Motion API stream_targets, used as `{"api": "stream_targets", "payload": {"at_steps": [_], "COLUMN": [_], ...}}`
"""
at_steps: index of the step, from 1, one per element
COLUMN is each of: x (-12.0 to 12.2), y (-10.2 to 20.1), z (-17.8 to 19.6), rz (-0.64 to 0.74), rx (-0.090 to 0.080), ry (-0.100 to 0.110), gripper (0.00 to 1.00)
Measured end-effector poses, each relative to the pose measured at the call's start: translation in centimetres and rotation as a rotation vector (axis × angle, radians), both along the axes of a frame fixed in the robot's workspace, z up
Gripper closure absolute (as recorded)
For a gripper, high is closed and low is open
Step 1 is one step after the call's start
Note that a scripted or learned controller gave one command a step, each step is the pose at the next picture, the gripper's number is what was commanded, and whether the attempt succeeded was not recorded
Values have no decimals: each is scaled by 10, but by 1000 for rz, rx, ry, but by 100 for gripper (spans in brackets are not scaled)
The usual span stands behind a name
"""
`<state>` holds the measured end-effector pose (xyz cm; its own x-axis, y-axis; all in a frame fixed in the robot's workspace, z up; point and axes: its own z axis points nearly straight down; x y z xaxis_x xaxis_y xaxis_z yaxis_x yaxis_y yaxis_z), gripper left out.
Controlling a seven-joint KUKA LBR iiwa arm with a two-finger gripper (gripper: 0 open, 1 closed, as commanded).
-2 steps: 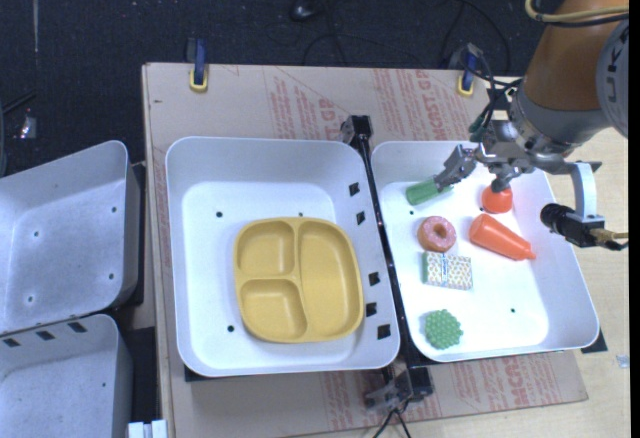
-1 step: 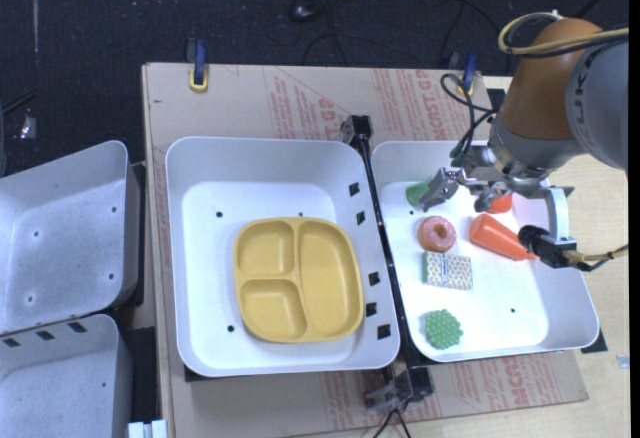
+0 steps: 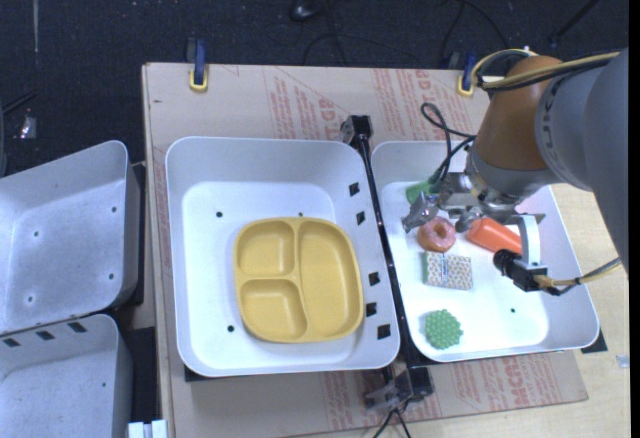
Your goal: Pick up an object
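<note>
I see the arm [image 3: 545,126] reaching in over the right bin [image 3: 570,321], grey with its orange band above the wrist, and the gripper [image 3: 437,218] is down low inside that bin. Its metal jaws point toward the divider between the two bins, and they stand narrowly apart (as best I can read it from this slant) right over a pink ring-shaped donut [image 3: 436,236]. The donut lies just below the jaws, touching or nearly touching them, but I see nothing clamped between them, so I don't count it as held.

Just beyond the jaws, toward the far wall of the bin, a small green object [image 3: 417,192] peeks out, partly hidden by the gripper body. To the arm's side of the jaws lies an orange carrot-like piece [image 3: 494,234], close beside the donut. Nearer to me than the jaws sits a small patterned packet [image 3: 448,271], and further out the same way a green knobbly ball [image 3: 442,328] rests near the bin's front wall.

Across the divider from the jaws, the left bin [image 3: 200,226] carries a yellow three-compartment plate [image 3: 298,278], well apart from the gripper. Both bins sit on a cardboard-covered tabletop [image 3: 260,101].
</note>
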<state>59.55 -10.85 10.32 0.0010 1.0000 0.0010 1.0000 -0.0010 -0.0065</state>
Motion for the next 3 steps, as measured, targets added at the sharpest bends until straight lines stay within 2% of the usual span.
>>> {"api": "stream_targets", "payload": {"at_steps": [1,2,3], "x": [0,0,4], "y": [1,0,0], "z": [-12,-1,42], "rz": [0,-1,3], "rx": [-1,-1,-2], "ry": [-4,-7,-11], "gripper": [0,100,100]}}
